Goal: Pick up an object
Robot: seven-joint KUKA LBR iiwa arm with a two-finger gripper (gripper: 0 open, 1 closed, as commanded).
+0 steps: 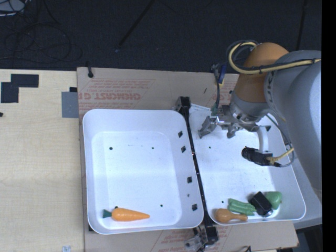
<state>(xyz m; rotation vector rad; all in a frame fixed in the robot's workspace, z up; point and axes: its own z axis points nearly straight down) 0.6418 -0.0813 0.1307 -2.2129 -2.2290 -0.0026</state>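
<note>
Two white bins stand side by side on the bench. The gripper (219, 127) hangs over the far edge of the right bin (226, 167), near the divider, its two fingers spread apart and holding nothing. The objects lie well apart from it: a green piece (241, 206), a black block (261, 202) and a tan pear-like shape (229, 216) crowd together in the near right corner of that bin, and a carrot (128, 214) rests near the front left corner of the left bin (131, 167).

I see a risk here — the three pieces touch each other, so the closing fingers may push one away or catch two at once. A descent at the present place would close on bare floor.
</note>
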